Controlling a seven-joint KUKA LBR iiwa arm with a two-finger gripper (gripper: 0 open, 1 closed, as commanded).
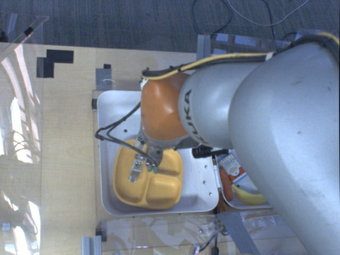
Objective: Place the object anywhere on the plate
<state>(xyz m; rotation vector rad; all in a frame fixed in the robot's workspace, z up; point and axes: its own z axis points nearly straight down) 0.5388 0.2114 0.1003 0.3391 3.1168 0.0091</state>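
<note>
A yellow plate (162, 191) with divided sections lies in the left white bin (108, 116), toward its front. My gripper (144, 168) hangs right over the plate's upper middle, below the orange wrist band (162, 110). Its two fingers stand apart, and only yellow plate surface shows in the gap between them. The gripper is open and holds nothing that I can see. The big grey arm hides most of the right bin and the back of the left bin.
In the right bin, a banana (247, 196) lies at the front, with a red object (225, 184) and a white and orange packet (232, 166) beside it. A black cable (114, 127) loops off the wrist over the left bin.
</note>
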